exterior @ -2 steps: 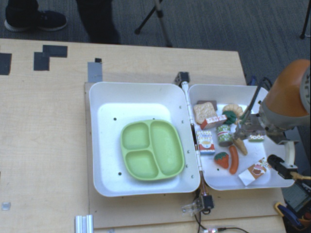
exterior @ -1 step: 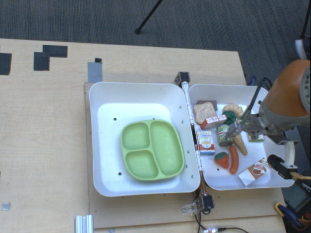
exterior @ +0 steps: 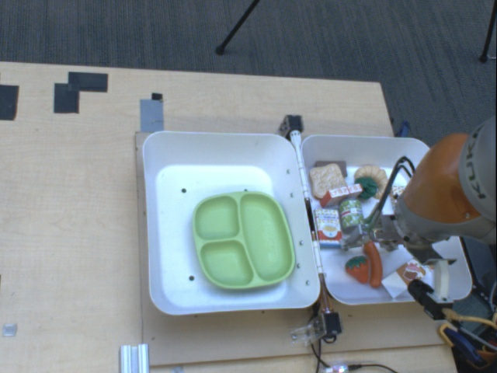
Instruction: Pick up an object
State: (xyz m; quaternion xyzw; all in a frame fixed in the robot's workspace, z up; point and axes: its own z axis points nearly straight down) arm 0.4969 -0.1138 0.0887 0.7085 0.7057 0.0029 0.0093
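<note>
- The gripper (exterior: 375,238) hangs low in the right bin (exterior: 458,282); whether it grips anything cannot be told.
- A toy hot dog (exterior: 374,264) lies just beneath it, beside a strawberry (exterior: 358,269).
- A green divided plate (exterior: 244,240) sits in the left bin (exterior: 167,231).

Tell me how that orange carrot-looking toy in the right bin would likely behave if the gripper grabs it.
The carrot toy looks smooth and glossy, so it may slip between fingers. Its long tapered shape suggests it could pivot if pinched off-centre. It lies against a strawberry-like toy and a packet sits close by, so neighbours might get nudged.
</note>
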